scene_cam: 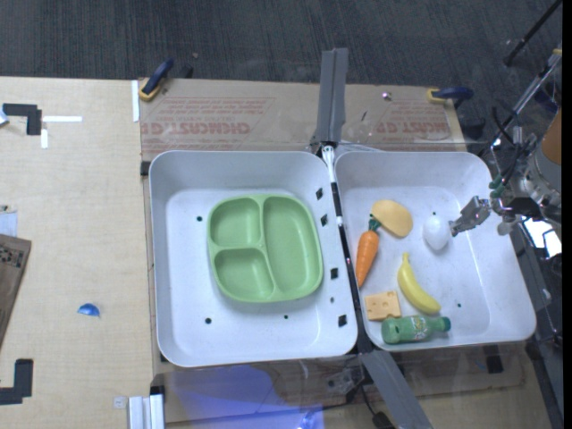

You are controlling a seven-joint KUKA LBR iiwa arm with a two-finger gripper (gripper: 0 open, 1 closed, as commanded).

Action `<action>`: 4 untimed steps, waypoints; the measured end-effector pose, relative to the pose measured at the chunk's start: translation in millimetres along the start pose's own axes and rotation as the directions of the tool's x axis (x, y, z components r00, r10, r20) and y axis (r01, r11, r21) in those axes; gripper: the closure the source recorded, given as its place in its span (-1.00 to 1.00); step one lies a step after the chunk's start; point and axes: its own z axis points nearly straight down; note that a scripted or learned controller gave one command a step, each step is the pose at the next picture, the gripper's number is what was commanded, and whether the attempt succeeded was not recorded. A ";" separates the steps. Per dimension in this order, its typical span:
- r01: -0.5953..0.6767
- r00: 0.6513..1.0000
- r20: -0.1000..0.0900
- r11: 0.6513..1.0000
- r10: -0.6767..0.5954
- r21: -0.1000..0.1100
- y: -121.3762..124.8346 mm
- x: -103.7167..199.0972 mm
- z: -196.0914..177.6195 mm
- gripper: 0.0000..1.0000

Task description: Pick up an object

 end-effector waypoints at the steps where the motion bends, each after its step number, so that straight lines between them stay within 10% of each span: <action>1: 0.000 1.000 0.000 1.000 0.000 0.000 0.0 0.0 0.0 -1.00; 2: 0.099 0.995 0.000 0.995 -0.099 -0.001 -5.9 62.7 114.8 -1.00; 3: 0.029 1.000 -0.001 1.000 -0.029 0.000 -58.4 73.1 116.0 -1.00; 4: 0.025 1.000 -0.001 1.000 -0.025 0.001 -58.3 71.9 107.7 1.00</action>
